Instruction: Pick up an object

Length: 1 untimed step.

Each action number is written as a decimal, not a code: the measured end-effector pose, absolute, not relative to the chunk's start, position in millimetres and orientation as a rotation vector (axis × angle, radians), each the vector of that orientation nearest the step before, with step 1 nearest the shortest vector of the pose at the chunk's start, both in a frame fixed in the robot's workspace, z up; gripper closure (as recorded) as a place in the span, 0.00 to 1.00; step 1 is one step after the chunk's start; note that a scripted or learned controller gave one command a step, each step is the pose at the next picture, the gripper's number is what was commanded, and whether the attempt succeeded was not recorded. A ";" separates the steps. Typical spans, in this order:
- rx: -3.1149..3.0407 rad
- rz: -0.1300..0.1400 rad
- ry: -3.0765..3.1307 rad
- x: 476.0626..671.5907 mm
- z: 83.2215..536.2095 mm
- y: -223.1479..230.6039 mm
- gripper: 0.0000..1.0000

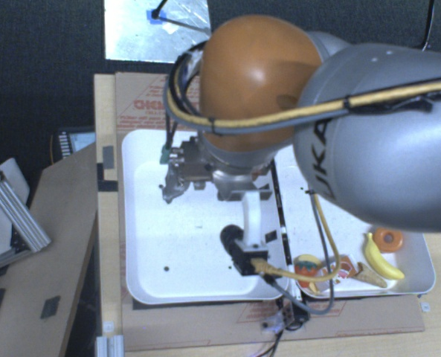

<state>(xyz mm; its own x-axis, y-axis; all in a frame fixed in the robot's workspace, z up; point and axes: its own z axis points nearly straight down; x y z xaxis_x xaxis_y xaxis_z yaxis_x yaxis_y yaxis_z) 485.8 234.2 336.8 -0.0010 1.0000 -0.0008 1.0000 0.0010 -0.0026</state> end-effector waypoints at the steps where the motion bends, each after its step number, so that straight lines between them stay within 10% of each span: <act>1: -2.224 0.005 -2.218 498.5 281.1 204.4 0.00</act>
<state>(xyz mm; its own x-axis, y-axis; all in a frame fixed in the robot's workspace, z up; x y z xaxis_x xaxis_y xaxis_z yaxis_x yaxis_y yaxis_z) 498.5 204.4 281.1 0.0025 1.0000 -0.0021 1.0000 -0.0025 -0.0026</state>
